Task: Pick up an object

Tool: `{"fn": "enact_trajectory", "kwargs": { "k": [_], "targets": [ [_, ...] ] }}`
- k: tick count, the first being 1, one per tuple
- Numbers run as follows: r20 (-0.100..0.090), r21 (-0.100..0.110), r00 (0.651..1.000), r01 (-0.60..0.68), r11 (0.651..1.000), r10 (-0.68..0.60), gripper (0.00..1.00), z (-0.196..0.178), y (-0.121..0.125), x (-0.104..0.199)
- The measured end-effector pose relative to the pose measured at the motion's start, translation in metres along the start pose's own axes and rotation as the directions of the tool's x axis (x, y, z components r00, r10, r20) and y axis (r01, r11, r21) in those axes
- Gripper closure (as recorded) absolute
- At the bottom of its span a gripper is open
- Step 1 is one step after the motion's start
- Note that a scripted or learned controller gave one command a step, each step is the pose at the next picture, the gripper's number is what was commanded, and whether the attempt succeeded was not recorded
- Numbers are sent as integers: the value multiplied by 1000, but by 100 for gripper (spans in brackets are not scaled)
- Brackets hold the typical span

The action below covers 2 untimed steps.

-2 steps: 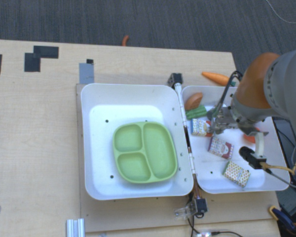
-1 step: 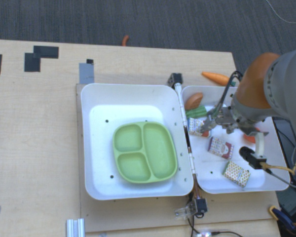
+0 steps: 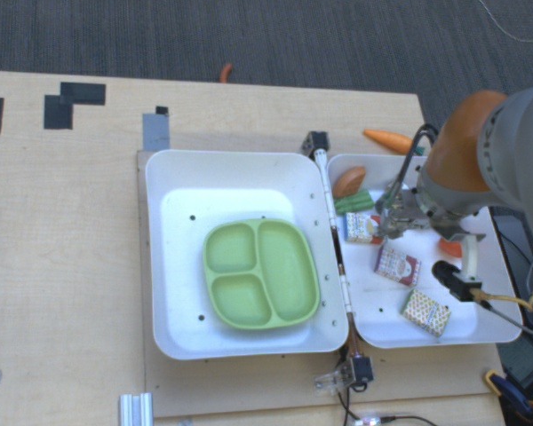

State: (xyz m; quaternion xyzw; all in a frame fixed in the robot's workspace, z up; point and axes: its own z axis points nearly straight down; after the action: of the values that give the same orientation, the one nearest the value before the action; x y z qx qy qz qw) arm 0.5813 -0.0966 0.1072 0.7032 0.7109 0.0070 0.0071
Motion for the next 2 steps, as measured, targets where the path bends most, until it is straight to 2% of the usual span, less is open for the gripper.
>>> {"fn": "enact_trajectory", "kwargs": {
  "k": [1, 2],
  "targets": [
    [0, 0, 1000, 0, 1000, 0, 0, 0, 0, 0],
    [-1, 2, 1000, 5, 1000, -5, 100, -7, 1, 0]
  ]
}}
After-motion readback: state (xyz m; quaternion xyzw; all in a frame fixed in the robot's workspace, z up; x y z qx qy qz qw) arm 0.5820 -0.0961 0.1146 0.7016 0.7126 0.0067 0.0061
